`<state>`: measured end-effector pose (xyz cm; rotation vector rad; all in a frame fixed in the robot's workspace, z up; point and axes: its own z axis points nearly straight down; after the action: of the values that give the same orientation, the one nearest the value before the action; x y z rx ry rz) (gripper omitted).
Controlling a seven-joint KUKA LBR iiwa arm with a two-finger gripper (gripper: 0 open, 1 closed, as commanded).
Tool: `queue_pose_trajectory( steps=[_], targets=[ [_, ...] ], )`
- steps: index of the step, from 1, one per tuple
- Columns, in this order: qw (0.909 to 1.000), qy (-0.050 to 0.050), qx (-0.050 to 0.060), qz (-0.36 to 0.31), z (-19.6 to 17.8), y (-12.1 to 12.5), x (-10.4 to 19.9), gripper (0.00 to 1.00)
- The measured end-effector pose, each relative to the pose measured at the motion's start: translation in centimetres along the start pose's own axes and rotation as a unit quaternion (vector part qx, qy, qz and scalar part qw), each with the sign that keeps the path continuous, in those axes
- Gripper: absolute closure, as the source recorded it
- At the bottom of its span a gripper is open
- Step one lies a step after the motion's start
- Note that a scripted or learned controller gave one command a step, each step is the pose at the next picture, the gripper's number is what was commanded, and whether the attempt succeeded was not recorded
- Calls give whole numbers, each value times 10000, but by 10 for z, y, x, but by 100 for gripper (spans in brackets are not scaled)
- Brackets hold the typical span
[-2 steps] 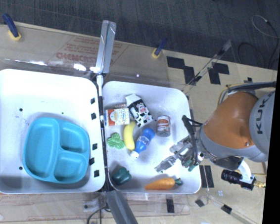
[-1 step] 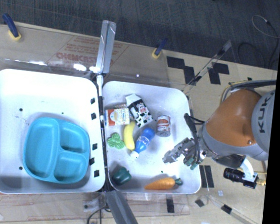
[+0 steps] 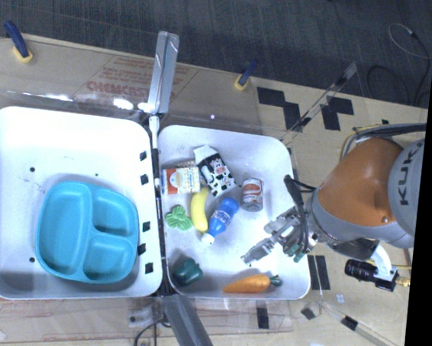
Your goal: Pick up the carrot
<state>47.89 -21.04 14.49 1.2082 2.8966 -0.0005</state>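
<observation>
The carrot (image 3: 249,284) lies flat near the front edge of the right bin (image 3: 275,153), orange with a green top pointing right. My gripper (image 3: 272,242) hangs above the right part of that bin, a little behind and above the carrot, apart from it. Its grey fingers (image 3: 258,253) point down and left with a gap between them and nothing held.
The right bin also holds a banana (image 3: 199,210), a blue bottle (image 3: 223,217), a small can (image 3: 252,194), a cow-patterned carton (image 3: 214,172), an orange box (image 3: 181,179), a green vegetable (image 3: 178,218) and a dark green pepper (image 3: 186,270). A blue divided plate (image 3: 87,230) sits in the left bin (image 3: 20,140).
</observation>
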Motion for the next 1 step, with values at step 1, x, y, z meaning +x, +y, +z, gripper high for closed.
queue_pose_trajectory(
  steps=[1],
  targets=[
    [9961, 12, 3, -886, 52, 0, 2, 0]
  ],
)
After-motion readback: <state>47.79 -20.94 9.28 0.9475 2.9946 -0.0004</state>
